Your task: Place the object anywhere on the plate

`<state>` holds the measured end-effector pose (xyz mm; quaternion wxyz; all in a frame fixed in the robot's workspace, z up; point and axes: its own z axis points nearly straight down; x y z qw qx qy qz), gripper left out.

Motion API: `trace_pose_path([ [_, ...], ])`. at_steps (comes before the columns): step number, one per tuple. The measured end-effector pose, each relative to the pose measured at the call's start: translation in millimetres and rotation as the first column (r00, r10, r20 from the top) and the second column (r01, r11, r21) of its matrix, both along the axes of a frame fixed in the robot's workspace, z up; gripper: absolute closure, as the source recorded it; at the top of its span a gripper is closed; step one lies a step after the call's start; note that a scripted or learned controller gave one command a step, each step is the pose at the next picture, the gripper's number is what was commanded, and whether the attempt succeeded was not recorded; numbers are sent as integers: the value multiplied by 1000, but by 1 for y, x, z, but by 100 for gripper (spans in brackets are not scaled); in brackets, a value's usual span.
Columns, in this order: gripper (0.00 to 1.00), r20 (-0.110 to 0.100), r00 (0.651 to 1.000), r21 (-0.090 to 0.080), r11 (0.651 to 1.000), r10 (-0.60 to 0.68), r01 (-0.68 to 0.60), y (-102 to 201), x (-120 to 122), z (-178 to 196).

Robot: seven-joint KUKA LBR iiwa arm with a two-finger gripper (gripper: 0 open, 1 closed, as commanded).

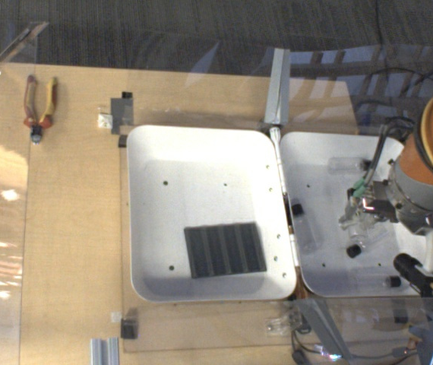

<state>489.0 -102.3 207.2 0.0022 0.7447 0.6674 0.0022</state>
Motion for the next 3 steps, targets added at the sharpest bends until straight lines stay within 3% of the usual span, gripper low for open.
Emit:
trace_pose_path([
  [1,100,-3,1000,0,1000,30,-30,52,52,-23],
  [2,100,-2,973,0,973,229,-229,138,99,-22],
  [3,100,-5,1000,0,1000,-5,5,230,130,-37],
])
